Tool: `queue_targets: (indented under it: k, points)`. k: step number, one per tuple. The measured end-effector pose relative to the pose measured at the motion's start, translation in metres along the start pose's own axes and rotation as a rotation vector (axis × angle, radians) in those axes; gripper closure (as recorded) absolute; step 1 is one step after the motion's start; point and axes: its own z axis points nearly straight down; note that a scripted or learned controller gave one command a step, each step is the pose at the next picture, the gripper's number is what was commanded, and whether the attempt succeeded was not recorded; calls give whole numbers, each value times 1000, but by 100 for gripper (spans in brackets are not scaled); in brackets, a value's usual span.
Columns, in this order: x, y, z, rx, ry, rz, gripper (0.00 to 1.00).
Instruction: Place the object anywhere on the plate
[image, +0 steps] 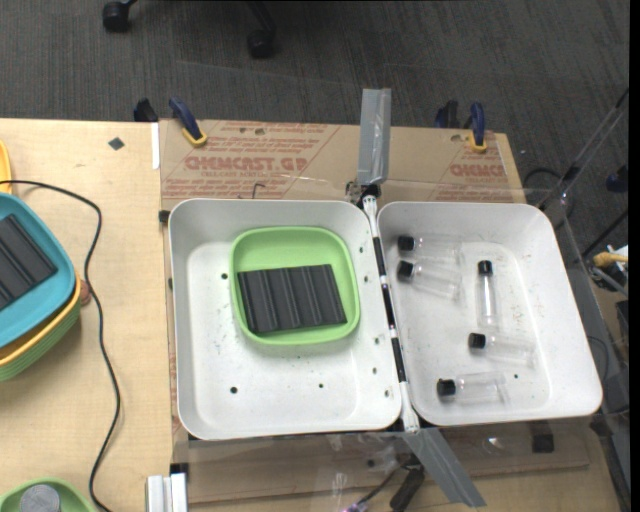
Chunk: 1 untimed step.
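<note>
A green plate (293, 262) waits in the left bin (200, 400) for a vial (485, 290) from the right bin (560, 400), gripper state unknowable.

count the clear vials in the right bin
5: two near the left wall at top, one upright-lying centre, one lower centre, one at bottom.

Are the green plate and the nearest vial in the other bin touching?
Apart. The camera view shows the green plate in the left bin and that vial in the right bin, with both bins' rims between them.
</note>
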Motion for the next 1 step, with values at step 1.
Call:
queue_targets:
  k: [1]
  points:
    - [-4, -1, 23, 1, -1, -1, 0]
